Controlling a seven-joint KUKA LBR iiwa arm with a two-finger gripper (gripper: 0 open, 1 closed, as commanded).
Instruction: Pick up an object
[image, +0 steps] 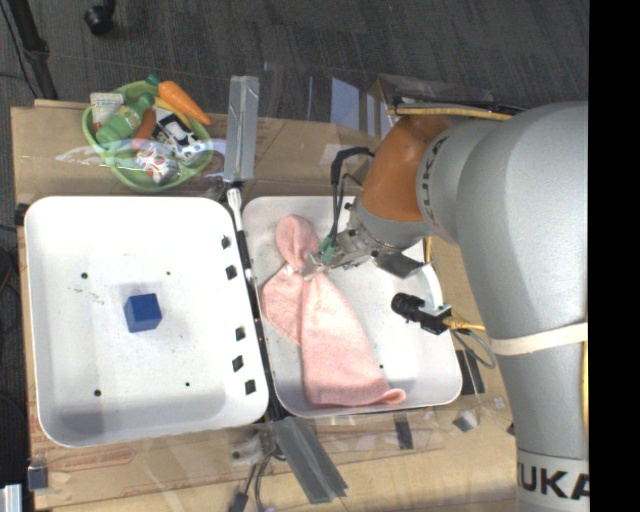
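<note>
The gripper (327, 256) is down in the right bin (432, 385) with its fingers pinched on a raised fold of the pink cloth (325, 335). From that fold the cloth spreads toward the bin's near edge, while a blue cube (143, 311) lies in the left bin (60, 415), well apart.

One fixed camera looks down at a slant from above the worktop (300, 140). It takes in both white bins (60, 300). The arm (520, 230) enters from its right.
</note>
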